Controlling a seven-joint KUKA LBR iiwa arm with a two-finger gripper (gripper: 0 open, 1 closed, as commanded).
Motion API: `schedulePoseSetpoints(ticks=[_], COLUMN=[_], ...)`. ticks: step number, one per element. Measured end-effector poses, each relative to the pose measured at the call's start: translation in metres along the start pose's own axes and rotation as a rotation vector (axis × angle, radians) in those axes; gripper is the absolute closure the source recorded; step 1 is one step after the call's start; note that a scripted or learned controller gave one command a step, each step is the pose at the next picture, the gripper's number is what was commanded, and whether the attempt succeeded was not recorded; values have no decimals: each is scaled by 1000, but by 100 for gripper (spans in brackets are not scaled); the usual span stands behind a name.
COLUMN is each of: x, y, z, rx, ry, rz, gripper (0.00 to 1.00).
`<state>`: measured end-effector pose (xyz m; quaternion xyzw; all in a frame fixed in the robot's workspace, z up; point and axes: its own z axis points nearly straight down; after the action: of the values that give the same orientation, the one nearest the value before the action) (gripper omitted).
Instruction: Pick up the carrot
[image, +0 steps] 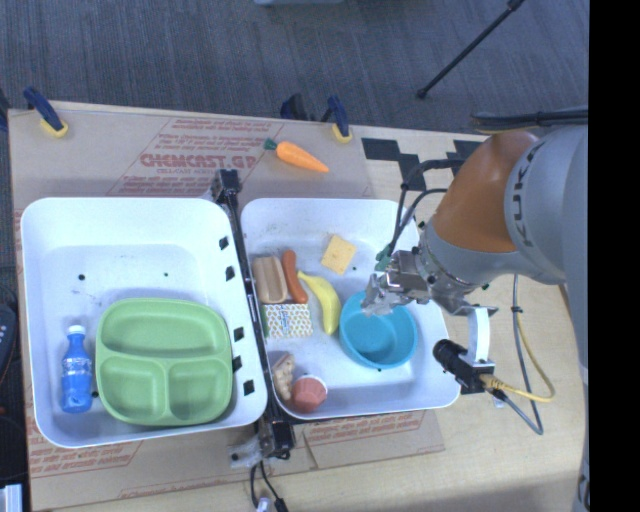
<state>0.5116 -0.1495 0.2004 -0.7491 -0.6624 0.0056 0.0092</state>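
The carrot (298, 157), orange with a green top, lies on the cardboard behind the bins, just beyond the back rim of the right bin (300, 205). It sits flat and apart from everything else. My gripper (385, 295) hangs low inside the right bin, over the back rim of a blue bowl (378, 338). It is well to the front and right of the carrot, with nothing seen in it. The grey arm with its orange band (480, 205) reaches in from the right.
The right bin holds a hot dog (276, 279), a banana (322, 301), a yellow block (339, 254), a small patterned box (288, 321) and a reddish fruit (308, 392). The left bin holds a green divided plate (165, 362) and a blue bottle (75, 368). Blue clamps (338, 116) grip the cardboard's back edge.
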Motion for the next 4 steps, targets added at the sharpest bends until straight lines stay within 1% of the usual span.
schedulePoseSetpoints(ticks=[1,2,3,4], x=[-53,9,-41,26], y=[7,0,-30,-39], z=[-14,-14,-81,29], rx=[-8,-3,-12,-3], ry=[-8,-1,-11,-1], rz=[-410,-35,-576,-335], gripper=[100,100,100,100])
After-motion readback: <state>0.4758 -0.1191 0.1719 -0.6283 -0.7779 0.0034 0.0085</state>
